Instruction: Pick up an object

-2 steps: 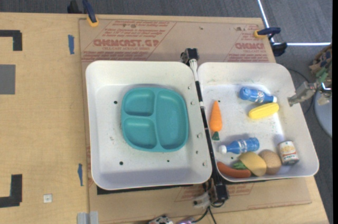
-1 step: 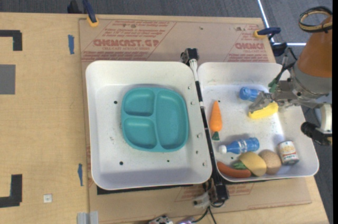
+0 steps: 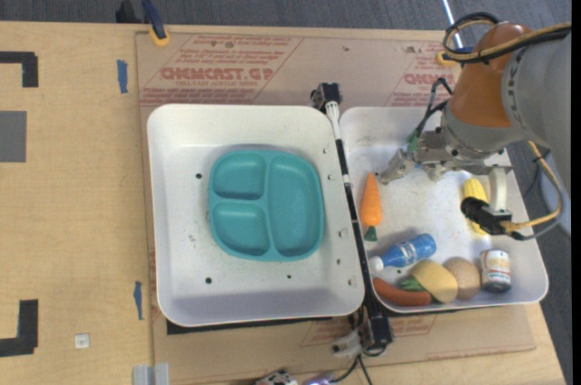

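My gripper (image 3: 396, 167) hangs over the upper middle of the right bin (image 3: 522, 297), pointing down and to the left. Just below and left of it, an orange carrot (image 3: 371, 200) lies near the bin's left wall, apart from the gripper. Along the bin's front lie a blue-and-white bottle (image 3: 406, 251), a yellow rounded piece (image 3: 438, 281), a tan rounded piece (image 3: 464, 276), a small white jar (image 3: 496, 270) and a red pepper-like piece (image 3: 398, 293). A yellow piece (image 3: 474, 192) lies at the right, partly hidden by the arm. I see nothing in the gripper.
The left bin (image 3: 172, 192) holds a teal divided plate (image 3: 268, 203). A black bar (image 3: 346, 183) runs between the two bins. The arm's grey body and orange band (image 3: 481, 93) cover the right bin's upper right. Cables (image 3: 508, 224) loop over its right side.
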Motion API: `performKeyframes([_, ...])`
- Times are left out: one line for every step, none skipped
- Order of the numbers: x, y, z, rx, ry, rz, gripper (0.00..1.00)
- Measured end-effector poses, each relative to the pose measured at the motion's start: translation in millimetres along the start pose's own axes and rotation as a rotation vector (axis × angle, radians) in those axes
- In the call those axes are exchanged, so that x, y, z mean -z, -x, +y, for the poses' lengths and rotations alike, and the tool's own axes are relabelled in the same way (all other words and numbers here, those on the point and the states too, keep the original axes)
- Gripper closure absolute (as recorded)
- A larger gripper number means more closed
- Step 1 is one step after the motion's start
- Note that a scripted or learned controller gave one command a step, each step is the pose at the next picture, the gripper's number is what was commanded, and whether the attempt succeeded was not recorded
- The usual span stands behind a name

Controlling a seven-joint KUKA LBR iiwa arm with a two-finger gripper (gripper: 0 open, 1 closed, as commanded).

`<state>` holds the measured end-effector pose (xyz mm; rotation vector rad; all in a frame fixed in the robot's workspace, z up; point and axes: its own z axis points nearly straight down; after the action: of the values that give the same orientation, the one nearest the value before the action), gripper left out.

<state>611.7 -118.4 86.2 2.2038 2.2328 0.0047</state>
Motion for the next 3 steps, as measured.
performKeyframes([1,-23,-58,0.038,0.000,-0.001,0.00])
performKeyframes([44,-4,21,0.150,-0.003,0.001,0.00])
performKeyframes([-1,48,41,0.251,-0.002,-0.001,0.00])
